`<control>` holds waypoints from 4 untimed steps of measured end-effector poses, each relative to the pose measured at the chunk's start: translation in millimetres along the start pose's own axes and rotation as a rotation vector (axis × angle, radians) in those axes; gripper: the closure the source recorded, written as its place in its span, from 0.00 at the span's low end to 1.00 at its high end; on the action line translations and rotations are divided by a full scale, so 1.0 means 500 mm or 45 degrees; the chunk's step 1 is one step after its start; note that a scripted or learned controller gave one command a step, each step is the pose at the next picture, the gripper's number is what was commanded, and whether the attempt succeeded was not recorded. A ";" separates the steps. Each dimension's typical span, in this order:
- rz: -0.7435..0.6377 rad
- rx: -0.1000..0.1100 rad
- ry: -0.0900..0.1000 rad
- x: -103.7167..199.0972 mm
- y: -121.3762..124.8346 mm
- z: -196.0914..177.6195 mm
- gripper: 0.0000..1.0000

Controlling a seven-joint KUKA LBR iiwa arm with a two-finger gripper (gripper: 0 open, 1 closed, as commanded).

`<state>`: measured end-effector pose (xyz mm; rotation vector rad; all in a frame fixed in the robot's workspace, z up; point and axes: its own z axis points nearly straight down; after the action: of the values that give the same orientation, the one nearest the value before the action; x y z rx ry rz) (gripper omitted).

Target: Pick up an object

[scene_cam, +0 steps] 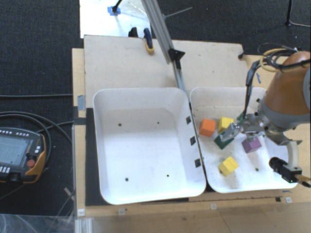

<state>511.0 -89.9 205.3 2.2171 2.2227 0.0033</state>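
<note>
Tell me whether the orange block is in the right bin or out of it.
In. The orange block sits on the right bin's floor, near its left wall.

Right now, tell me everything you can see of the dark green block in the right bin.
The dark green block looks like a small solid cube, matte, tilted off square. It lies in the right bin, near the middle, just below the yellow block and right of the orange block. The gripper is right at its upper edge; contact is unclear.

Gripper [232, 132] sits low in right bin [214, 97] on green block [223, 141], w/ orange block [207, 127] & yellow blocks nearby.
</note>
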 end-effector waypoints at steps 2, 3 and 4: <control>-0.014 -0.012 0.002 0.102 0.188 -0.019 0.00; -0.006 0.004 0.000 0.132 0.171 0.032 0.00; 0.012 0.006 -0.002 -0.006 -0.023 -0.009 0.00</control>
<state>499.4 -92.9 209.9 2.2288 2.2143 -0.0038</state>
